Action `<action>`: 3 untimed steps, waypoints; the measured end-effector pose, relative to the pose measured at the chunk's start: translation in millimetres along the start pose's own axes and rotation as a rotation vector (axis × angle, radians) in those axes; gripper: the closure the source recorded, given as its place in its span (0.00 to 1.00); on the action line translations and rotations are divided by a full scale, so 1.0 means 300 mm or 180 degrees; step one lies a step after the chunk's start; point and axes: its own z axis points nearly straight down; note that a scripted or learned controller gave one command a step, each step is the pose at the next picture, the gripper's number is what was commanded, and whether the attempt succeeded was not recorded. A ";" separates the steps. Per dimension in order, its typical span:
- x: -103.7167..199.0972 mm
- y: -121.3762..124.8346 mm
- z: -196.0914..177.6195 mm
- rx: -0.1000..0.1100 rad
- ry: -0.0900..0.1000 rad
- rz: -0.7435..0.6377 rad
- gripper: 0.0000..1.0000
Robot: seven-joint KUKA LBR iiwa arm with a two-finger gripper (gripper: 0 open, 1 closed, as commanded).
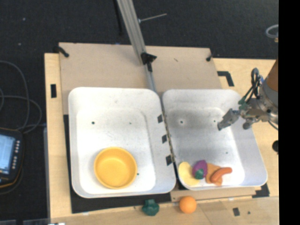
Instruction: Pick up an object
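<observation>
A yellow bowl [115, 167] sits in the near part of the left bin [112, 102]. In the near corner of the right bin [197, 102] lies a small pile: a pale yellow piece [184, 171], a purple and green piece [200, 168] and an orange-red piece [219, 173]. My gripper [234, 118] hangs over the right side of the right bin, well above and behind that pile. One grey finger [226, 119] points left and down, with nothing seen between the fingers.
An orange ball [187, 204] and a dark green object [150, 207] lie on the bench in front of the bins. A metal pole [136, 36] slants up from between the bins at the back. A tablet [7, 153] lies far left.
</observation>
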 end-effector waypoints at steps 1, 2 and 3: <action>0.000 0.000 0.000 -0.0002 0.0001 0.0003 0.00; -0.009 0.019 0.146 0.0015 -0.0004 0.0012 0.00; -0.032 -0.013 0.324 0.0021 -0.0002 0.0014 0.00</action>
